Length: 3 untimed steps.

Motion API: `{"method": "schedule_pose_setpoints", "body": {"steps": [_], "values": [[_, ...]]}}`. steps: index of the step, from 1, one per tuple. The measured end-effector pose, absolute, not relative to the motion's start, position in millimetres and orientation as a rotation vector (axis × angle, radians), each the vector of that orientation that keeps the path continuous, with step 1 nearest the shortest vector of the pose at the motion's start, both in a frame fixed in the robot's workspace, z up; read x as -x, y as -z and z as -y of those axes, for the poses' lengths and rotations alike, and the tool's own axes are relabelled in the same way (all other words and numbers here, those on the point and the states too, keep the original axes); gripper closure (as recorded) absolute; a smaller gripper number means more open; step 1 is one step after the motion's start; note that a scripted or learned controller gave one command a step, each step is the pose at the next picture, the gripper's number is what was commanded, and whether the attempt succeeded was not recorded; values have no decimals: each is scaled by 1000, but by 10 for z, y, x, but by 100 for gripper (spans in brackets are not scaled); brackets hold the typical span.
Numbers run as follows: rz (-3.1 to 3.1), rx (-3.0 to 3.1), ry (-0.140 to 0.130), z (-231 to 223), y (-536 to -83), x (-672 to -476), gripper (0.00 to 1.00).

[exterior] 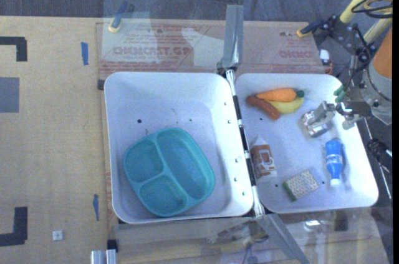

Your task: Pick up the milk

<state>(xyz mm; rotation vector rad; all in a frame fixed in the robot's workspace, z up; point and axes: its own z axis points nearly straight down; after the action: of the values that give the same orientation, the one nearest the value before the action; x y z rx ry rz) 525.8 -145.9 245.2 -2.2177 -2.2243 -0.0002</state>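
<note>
The milk (263, 160) is a small brown and white carton lying against the left wall of the right bin (361, 194). My gripper (317, 122) hangs low over the upper middle of that bin, up and to the right of the carton and well apart from it. Nothing shows in its grasp.
An orange carrot (278, 95), a yellow banana (289, 106) and a reddish sausage (264, 107) lie at the back of the right bin. A blue bottle (335, 160) and a green speckled block (300, 184) lie near its front right. The left bin (124, 94) holds a teal divided plate (168, 171).
</note>
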Motion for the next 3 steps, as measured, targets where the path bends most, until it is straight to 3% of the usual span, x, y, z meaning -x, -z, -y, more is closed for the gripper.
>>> {"method": "schedule_pose_setpoints", "body": {"steps": [1, 2, 3], "values": [[2383, 2049, 2, 1149, -937, -5140, 0], [2509, 1893, 1, 542, -1845, -4823, 0], [2710, 1589, 1, 58, -1846, -4798, 0]]}}
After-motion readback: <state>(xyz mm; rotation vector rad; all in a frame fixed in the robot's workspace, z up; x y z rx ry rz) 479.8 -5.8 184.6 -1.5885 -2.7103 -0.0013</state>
